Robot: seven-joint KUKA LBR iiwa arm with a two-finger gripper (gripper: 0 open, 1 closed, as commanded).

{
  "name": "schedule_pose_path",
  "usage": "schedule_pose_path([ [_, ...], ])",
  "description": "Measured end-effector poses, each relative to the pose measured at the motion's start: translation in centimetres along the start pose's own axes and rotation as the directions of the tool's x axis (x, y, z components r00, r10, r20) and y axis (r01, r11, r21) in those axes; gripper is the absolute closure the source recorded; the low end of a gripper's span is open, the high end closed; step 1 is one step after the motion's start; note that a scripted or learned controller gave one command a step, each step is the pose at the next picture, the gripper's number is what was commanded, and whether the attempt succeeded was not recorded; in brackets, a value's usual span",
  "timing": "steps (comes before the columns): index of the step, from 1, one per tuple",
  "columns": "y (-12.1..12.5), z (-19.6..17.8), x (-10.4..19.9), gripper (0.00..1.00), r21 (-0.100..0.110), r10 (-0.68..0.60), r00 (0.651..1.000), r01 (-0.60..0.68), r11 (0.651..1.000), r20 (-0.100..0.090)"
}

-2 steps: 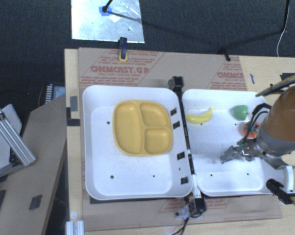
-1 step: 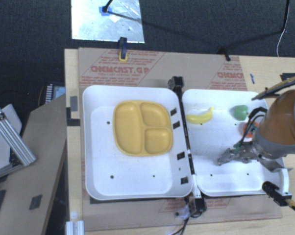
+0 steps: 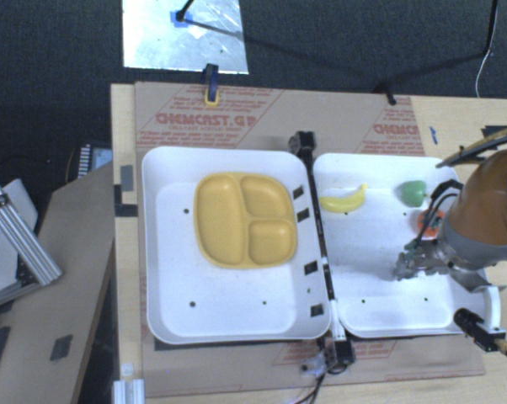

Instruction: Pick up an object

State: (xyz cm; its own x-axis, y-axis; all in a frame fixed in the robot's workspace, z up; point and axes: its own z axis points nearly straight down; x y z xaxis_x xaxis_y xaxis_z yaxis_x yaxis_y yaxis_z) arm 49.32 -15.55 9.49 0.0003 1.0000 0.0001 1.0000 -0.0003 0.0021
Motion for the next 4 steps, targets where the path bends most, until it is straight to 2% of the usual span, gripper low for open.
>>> schedule_pose_path([
  [2, 0.3, -12.3, -1.2, 1.00, -0.007, -0.005, 1.000, 0.005, 1.000, 0.003],
  [3, 0.4, -13.8, -1.2, 1.00, -0.001, -0.004, 1.000, 0.004, 1.000, 0.001],
  [4, 2.4, -12.8, 3.8, 1.00, -0.001, -0.010, 1.000, 0.010, 1.000, -0.001],
])
